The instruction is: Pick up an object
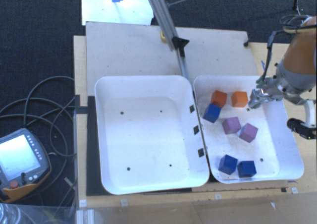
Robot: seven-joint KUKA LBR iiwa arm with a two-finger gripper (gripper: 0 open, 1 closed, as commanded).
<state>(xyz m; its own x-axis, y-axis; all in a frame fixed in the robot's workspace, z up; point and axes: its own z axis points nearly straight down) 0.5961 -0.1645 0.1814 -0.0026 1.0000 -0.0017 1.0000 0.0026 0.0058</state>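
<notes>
The right bin (285,141) holds several small cubes. Two orange cubes (219,98) (239,99) lie at its far end, with a blue cube (212,113) just in front of them. Two purple cubes (231,125) (248,132) rest in the middle, and two more blue cubes (228,164) (246,169) sit near the front wall. My gripper (258,98) hangs over the far right part of this bin, just right of the second orange cube. Nothing shows between its fingers.
The left bin (106,134) stands beside the right one, sharing a divider with black clips (196,130). A metal pole (163,12) slants across the back of the bench. A teach pendant (20,163) and cables lie on the floor at left.
</notes>
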